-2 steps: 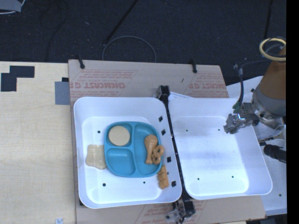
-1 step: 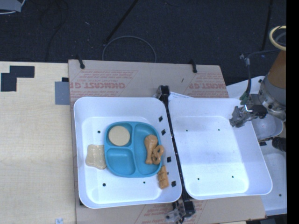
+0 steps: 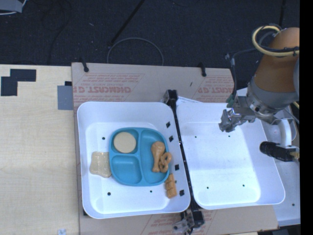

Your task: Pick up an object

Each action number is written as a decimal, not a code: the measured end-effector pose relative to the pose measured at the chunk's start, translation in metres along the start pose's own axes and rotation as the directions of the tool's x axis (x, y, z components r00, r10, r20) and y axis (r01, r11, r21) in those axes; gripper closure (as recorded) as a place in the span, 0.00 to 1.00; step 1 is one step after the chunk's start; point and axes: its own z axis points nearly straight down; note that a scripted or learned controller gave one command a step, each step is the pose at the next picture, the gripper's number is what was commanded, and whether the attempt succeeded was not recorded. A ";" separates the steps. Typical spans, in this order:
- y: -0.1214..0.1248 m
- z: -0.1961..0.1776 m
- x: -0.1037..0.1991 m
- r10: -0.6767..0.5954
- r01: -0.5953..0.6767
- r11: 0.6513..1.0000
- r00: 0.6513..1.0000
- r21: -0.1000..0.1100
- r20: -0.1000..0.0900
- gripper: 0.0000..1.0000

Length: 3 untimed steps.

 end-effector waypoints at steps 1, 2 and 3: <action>0.015 -0.002 0.057 0.000 0.000 1.000 1.000 -0.001 0.001 1.00; 0.029 -0.003 0.114 0.001 -0.001 1.000 1.000 -0.001 0.002 1.00; 0.046 0.015 0.160 0.002 -0.002 1.000 1.000 0.000 0.002 1.00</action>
